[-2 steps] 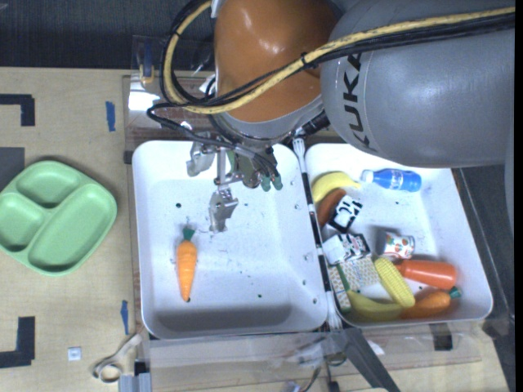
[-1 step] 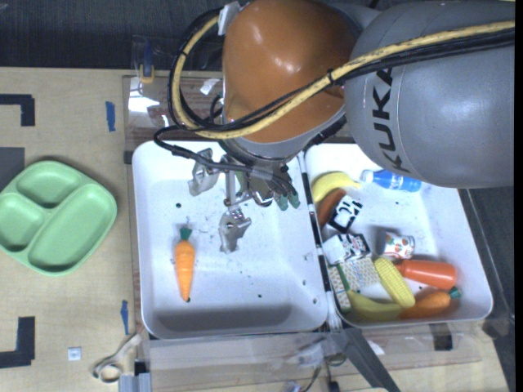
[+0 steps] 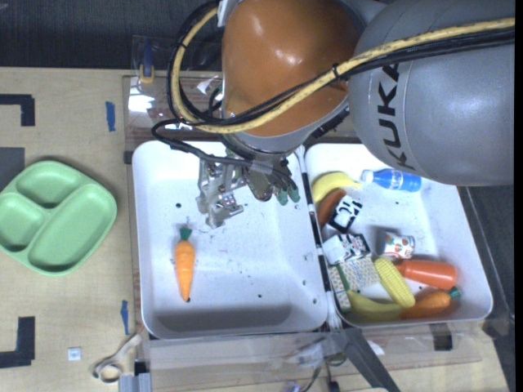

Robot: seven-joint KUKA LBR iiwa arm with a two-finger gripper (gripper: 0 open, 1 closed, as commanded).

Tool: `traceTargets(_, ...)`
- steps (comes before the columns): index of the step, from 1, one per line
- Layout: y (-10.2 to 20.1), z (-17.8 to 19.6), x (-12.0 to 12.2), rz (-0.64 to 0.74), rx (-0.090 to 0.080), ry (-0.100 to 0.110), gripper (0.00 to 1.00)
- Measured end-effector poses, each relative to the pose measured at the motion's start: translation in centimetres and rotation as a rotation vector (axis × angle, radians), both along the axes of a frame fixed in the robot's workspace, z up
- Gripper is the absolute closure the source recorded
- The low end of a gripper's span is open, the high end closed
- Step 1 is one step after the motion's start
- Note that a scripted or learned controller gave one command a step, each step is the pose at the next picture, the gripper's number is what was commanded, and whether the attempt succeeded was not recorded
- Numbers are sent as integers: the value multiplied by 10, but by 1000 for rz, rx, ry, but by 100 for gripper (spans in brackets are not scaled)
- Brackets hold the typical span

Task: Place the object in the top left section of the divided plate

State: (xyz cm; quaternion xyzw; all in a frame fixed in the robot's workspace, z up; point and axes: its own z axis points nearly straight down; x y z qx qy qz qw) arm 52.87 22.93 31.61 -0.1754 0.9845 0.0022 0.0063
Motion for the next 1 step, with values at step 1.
traceTargets(1,-17,-182,-38,120,-4,8,100)
